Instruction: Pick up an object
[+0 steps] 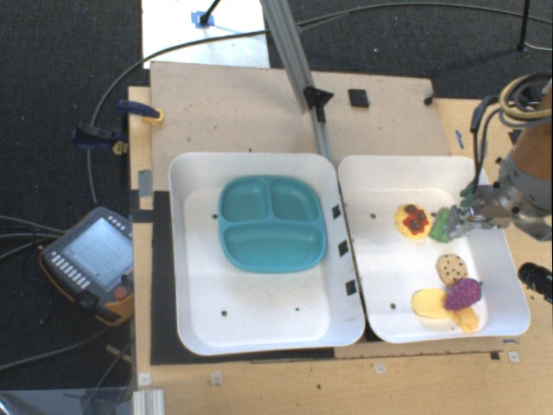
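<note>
White bins, teal plate, hand by pizza

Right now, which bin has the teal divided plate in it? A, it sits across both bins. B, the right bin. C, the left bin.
C: the teal divided plate lies wholly inside the left bin, while the right bin holds the small toy foods.

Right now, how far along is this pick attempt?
Done: the arm has reached into the right bin, its gripper low at the green toy beside the small pizza. In hand: nothing visibly lifted; whether the green toy is gripped cannot be told. Left: a clear lift. The cookie, purple grapes and yellow piece lie untouched.
</note>
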### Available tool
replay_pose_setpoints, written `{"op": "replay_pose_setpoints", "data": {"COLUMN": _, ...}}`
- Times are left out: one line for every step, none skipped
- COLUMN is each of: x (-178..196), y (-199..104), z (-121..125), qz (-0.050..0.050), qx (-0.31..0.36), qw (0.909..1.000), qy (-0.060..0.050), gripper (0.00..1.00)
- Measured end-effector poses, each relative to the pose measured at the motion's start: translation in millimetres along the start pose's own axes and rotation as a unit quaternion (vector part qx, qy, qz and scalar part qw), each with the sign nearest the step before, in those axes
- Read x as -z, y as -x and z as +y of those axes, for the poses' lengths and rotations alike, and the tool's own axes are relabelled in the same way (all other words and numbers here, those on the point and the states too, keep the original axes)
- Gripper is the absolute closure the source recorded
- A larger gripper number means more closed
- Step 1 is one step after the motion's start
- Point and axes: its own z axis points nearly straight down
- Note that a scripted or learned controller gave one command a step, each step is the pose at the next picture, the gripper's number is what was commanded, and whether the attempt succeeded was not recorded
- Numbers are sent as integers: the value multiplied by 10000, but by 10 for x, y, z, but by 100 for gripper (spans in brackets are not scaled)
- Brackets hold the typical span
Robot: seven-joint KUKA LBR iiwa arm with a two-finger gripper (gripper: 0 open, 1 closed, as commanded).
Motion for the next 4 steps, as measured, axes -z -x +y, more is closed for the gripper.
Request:
{"op": "replay_pose_setpoints", "data": {"x": -57, "y": -475, "z": 112, "qz": -3, "qx": -7, "qw": 10000, "qy": 0, "gripper": 100}}
{"op": "replay_pose_setpoints", "data": {"x": 9, "y": -1057, "z": 87, "qz": 1, "qx": 0, "qw": 10000, "qy": 4, "gripper": 100}}
{"op": "replay_pose_setpoints", "data": {"x": -121, "y": -1585, "z": 69, "qz": 0, "qx": -5, "qw": 10000, "qy": -7, "gripper": 100}}
{"op": "replay_pose_setpoints", "data": {"x": -235, "y": -2098, "z": 79, "qz": 0, "qx": -7, "qw": 10000, "qy": -11, "gripper": 100}}
